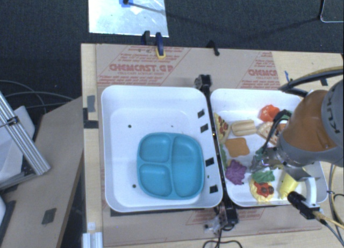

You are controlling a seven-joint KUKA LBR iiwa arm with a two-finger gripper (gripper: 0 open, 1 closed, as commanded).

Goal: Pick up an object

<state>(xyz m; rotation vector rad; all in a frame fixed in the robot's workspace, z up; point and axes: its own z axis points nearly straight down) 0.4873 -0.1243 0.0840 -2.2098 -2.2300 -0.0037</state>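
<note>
The arm [309, 128] is reaching in from three o'clock and hanging over the right bin [242, 95], its orange band sitting above the toys. The hand [262, 162] is hovering low among them, just above a green leafy toy [263, 176]; whether its fingers are apart or closed cannot be told, and nothing is showing between them.

Around the hand, toy food is lying crowded: a purple piece [235, 172] at nine o'clock, a brown toast-like slab [237, 146] at ten o'clock, a hot-dog bun [243, 127] beyond that, and a red-orange piece [268, 113] at twelve o'clock. A yellow piece [287, 184] is lying at four o'clock.

The left bin [121, 101] is carrying a blue divided plate [171, 164]. Both bins are resting on the worktop [140, 66].
</note>
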